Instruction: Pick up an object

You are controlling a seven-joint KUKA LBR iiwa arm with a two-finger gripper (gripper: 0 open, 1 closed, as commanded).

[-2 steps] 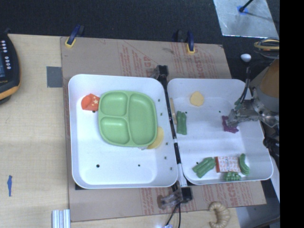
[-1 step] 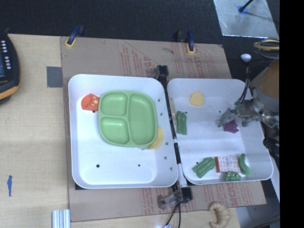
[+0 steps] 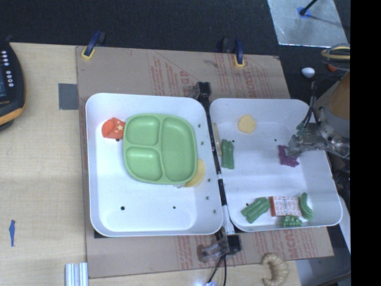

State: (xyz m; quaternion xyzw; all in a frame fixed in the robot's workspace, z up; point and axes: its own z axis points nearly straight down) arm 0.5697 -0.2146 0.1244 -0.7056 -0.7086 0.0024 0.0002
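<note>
My gripper [image 3: 296, 146] reaches into the right bin [image 3: 262, 109] from the right edge and sits low over its right-hand middle. A small purple object [image 3: 288, 158] lies right at the gripper's tip, just below and left of it; whether they touch is unclear. Also in this bin are a yellow disc [image 3: 246, 124], a green piece [image 3: 227, 154] by the left wall, a green pod cluster [image 3: 256, 209], a red-and-white packet [image 3: 284, 205] and a green vegetable [image 3: 306, 206] near the front.
The left bin [image 3: 149, 216] holds a green divided plate [image 3: 160, 148], a red piece [image 3: 112, 128] at its left and a yellow piece [image 3: 197, 174] tucked under its right edge. A black-and-orange pendant [image 3: 9, 88] lies at the far left of the bench.
</note>
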